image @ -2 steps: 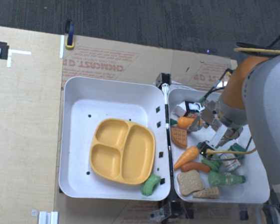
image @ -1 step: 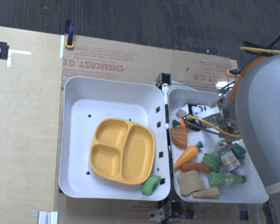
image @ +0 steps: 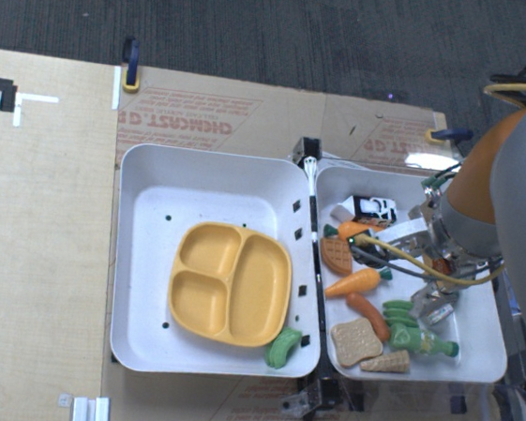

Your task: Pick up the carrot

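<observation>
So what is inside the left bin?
The left bin holds a yellow tray with three compartments, all bare, and a green toy touching the tray's near right corner. What lies under the tray is hidden.

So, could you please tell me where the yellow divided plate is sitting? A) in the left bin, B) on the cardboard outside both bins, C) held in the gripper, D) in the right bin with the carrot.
A: the yellow divided plate lies flat in the left bin, while the carrot lies in the right bin among other toy foods.
</observation>
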Controlling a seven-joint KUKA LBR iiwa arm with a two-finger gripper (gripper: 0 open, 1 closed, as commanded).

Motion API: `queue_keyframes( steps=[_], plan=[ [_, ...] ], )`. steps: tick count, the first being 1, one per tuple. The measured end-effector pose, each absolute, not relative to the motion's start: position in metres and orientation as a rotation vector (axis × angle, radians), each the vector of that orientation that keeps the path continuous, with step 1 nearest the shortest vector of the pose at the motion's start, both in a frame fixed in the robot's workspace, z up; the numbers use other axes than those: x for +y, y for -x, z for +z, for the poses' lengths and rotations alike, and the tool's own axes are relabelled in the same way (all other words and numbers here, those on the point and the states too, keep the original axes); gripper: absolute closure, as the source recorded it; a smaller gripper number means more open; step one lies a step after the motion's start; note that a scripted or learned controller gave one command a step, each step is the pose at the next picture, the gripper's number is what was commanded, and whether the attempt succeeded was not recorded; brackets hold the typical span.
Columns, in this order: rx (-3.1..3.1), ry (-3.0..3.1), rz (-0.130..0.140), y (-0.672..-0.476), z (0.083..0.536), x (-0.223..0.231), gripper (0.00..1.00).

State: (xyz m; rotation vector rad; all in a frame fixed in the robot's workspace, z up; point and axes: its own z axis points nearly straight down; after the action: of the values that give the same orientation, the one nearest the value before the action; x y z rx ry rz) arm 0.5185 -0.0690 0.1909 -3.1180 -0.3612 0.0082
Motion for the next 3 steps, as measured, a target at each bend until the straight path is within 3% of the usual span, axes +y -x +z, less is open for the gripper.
queue_keyframes(
  steps=[1, 2, 3],
  plan=[
    [-0.331, 3.121, 0.009, -0.516, 0.190, -0.030, 0.00],
    [-0.331, 3.122, 0.009, -0.516, 0.190, -0.030, 0.00],
    [-0.315, 3.125, 0.008, -0.546, 0.190, -0.067, 0.00]
  ],
)
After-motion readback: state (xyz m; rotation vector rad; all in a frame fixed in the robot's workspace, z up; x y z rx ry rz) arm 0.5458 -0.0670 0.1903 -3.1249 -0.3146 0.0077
